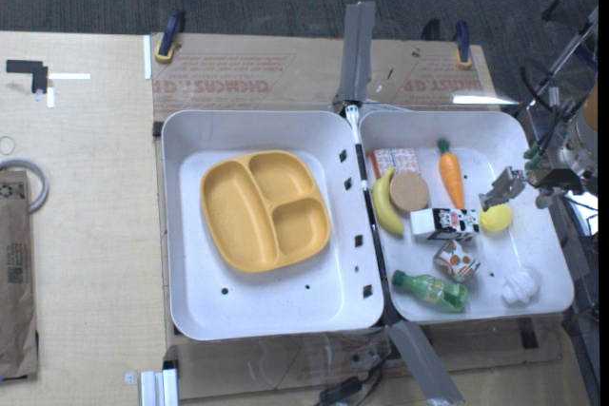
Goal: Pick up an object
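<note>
Yellow is the colour to watch: a lemon point(496, 219) lies in the right bin point(542, 233), toward its right wall, and the gripper point(501, 187) hangs just above and beside it, reaching in over that wall. Its two grey fingers point(497, 193) slant down and leftward, and their tips sit close over the lemon's upper edge. A narrow gap shows between them with nothing in it, so I read them as parted and empty; whether they touch the lemon I cannot tell.

The move ahead turns on this: the lemon lies just below the fingertips and slightly toward the near side of the bin. It is round, with no long axis to line up on, so finger angle should matter little; a short drop would probably bring the fingers around it.

Crowding is on the left. A black-and-white box point(445, 222) lies just beside the lemon, its long side running left to right. A carrot point(450, 178) lies beyond it, long axis pointing away from the camera. On the lemon's right the bin floor is bare up to the wall, so the left finger is the one at risk of catching the box.

The left bin point(190, 204) holds a yellow tray point(266, 209), well apart from all this.
</note>
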Available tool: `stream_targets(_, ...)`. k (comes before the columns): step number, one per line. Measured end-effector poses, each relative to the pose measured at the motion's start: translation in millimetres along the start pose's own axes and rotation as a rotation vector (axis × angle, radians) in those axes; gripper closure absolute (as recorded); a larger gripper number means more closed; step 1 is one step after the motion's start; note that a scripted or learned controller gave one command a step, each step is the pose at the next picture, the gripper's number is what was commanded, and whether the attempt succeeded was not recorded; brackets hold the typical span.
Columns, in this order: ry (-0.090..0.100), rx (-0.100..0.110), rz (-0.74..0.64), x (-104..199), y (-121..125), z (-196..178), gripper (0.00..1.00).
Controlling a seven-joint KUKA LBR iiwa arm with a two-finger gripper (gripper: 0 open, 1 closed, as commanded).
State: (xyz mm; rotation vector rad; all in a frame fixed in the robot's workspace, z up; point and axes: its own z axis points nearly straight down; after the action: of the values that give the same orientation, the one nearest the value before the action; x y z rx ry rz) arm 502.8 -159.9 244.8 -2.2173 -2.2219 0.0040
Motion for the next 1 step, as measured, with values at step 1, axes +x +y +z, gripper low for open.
stream_targets(1, -0.004, -0.012, -0.11, -19.8, 54.3, 123.4, 0.0)
